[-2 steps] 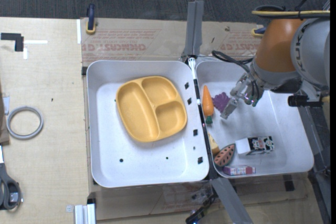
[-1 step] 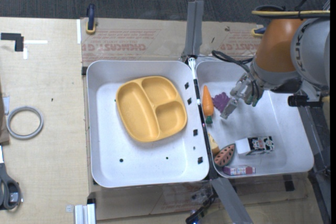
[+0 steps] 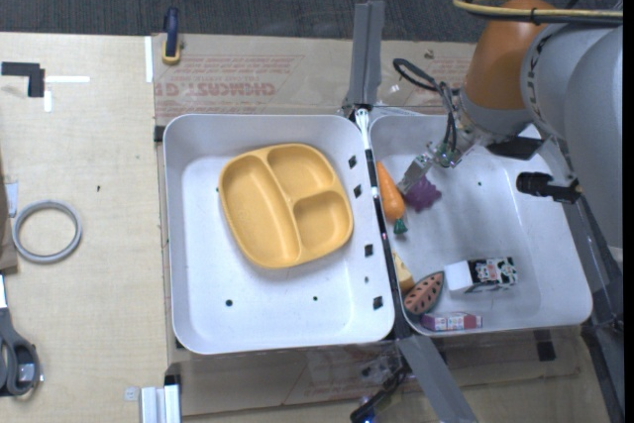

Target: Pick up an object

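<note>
1 purple object [image 3: 424,195] just beside the end effector [image 3: 414,179].

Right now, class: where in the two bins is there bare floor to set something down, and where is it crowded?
Free: the left bin floor below the yellow divided plate; the right bin middle, between purple toy and small carton. Crowded: by the divider, carrot, watermelon slice, pink box.

Tool [image 3: 414,175] low, fingers pointing down-left
</note>
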`<state>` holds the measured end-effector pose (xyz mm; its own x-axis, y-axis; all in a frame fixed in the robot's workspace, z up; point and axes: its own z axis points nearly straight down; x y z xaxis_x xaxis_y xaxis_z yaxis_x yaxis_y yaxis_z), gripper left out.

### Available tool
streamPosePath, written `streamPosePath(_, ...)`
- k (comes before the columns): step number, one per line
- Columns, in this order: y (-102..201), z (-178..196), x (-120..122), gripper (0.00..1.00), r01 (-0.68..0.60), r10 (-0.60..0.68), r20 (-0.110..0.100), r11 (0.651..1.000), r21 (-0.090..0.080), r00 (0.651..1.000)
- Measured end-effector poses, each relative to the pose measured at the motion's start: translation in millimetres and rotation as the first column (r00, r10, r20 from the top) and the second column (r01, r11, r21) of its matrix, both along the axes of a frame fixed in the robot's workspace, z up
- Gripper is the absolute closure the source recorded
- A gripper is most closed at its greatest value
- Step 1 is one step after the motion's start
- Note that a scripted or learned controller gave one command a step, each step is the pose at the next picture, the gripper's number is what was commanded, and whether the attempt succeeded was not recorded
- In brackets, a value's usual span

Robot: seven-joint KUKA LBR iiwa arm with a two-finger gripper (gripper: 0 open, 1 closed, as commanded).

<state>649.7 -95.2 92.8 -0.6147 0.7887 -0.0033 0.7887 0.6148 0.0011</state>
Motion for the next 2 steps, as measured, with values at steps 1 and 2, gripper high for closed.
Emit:
streamPosePath(1, -8.8, -1.2, -47.9, 0.0, 0.184, -0.184, -0.003, 0.983, 0.001, 0.983)
streamPosePath(2, -9.0, 8.2, -47.2, 1.0, 0.182, -0.182, -0.002, 0.983, -0.001, 0.983)
